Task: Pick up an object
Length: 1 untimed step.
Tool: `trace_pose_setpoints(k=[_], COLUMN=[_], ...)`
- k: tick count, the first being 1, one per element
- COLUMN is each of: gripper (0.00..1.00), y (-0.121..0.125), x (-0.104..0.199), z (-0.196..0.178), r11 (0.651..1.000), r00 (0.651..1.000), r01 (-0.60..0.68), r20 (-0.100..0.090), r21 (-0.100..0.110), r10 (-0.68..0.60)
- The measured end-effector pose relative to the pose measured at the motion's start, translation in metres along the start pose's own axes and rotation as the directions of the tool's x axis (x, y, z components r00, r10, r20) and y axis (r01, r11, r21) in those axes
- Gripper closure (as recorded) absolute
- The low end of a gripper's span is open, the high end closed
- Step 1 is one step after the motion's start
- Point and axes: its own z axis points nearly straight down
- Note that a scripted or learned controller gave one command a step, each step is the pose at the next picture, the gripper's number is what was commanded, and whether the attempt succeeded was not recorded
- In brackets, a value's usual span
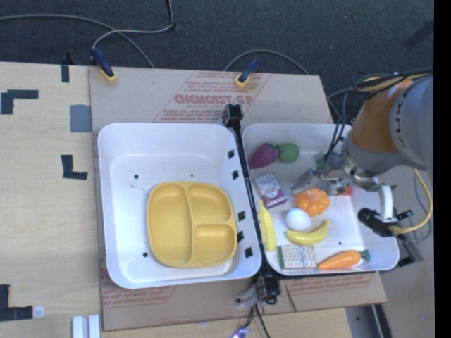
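Bench: we see two white bins, left bin (113,189), right bin (366,238).
Gripper (318,178): low in right bin; finger spread, we cannot tell.
Orange fruit (312,201): just below it.
Egg (298,220), banana (308,235): nearby.

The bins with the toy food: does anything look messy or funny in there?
Nothing is spilled or broken. One banana lies wedged along the right bin's left wall, half up its side, unlike the other banana lying flat. The yellow tray sits a little crooked in the left bin.
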Motion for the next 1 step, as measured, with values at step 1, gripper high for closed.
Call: trace_pose_setpoints(k=[1], gripper=[0.0], y=[0.0828], x=[0.0041], z=[0.0104], r11=[1.0], r00=[1.0], r01=[0.005], r20=[-0.002], r21=[0.031], r10=[-0.005])
